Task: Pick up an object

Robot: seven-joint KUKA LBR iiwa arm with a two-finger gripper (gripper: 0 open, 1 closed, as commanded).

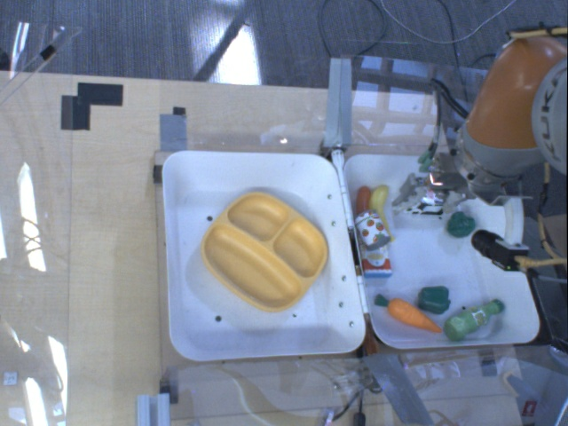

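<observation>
My gripper [424,199] hangs over the back middle of the right bin [524,331], under the orange-banded wrist. I see nothing held in it. Just right of it lies a small dark green round item [460,225]. To its left, by the bin's left wall, a red piece [363,199] and a yellow piece [380,198] lie side by side. Below them is a small carton with a colourful label [374,243]. Near the front lie an orange carrot [414,315], a green pepper [434,299] and a green bottle [473,319].
The left bin [182,327] holds a yellow divided plate [264,250] in its middle. A raised divider [348,238] separates the two bins. Wooden bench surface [80,264] spreads to the left.
</observation>
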